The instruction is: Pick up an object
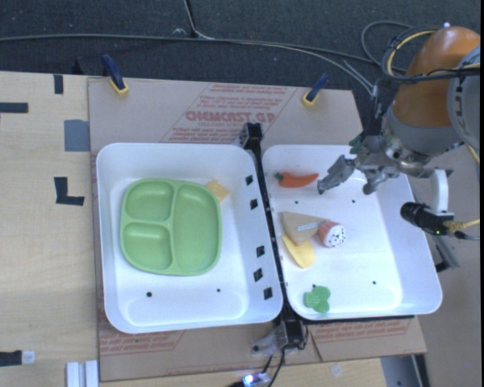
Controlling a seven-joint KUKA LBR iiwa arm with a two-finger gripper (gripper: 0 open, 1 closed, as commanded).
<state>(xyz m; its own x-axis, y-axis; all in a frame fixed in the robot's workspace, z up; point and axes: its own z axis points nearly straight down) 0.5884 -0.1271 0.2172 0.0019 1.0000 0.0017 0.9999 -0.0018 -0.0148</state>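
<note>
Spreading empty fingers, tool (353,176) partly overlaps arm.

2 white bins (113,216) — green divided plate (171,226), orange carrot (298,180), yellow wedge (300,252), green sprig (316,298).

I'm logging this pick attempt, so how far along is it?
Done: the arm has reached over the right bin. In hand: nothing; the gripper hangs open just right of the toy carrot, with no object between its fingers. Left: close on an item and lift it. The carrot, cheese wedge and green piece lie on the bin floor.
</note>
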